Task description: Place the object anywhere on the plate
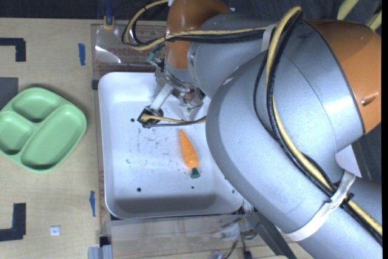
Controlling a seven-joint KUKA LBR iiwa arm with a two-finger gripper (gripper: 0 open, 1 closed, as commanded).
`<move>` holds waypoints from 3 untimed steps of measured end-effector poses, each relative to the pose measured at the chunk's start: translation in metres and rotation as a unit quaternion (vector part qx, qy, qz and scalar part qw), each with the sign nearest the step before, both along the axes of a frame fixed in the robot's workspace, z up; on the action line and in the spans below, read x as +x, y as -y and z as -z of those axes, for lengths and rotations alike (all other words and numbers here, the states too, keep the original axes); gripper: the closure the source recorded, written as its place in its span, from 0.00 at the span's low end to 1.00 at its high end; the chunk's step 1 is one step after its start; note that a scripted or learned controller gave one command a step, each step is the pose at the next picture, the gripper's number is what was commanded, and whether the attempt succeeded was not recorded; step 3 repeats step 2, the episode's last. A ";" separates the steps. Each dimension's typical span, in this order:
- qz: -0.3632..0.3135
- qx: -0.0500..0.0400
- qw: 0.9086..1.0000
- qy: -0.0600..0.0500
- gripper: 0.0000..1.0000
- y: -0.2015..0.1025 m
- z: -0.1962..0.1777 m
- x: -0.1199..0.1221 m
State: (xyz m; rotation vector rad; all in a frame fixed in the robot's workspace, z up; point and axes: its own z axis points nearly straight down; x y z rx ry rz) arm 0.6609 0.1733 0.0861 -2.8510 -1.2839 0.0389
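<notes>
Camera view: the carrot [188, 151] lies loose on the floor of the white bin [121, 191], right of its middle, so it likely still needs picking, and the green plate [45, 130] sits on the bench beyond the bin's left edge. The carrot's long axis runs far edge to near edge, slightly slanted, with the pointed tip far and the green stub near. The gripper [180, 96] hangs by the bin's far edge, apart from the carrot; can't tell if it's open or closed.
</notes>
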 end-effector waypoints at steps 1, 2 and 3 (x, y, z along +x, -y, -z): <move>-0.039 -0.004 0.999 0.009 0.00 -0.026 -0.001 -0.002; -0.037 -0.001 0.999 0.013 0.00 0.002 -0.013 -0.033; -0.037 -0.001 0.999 0.013 0.00 0.002 -0.013 -0.033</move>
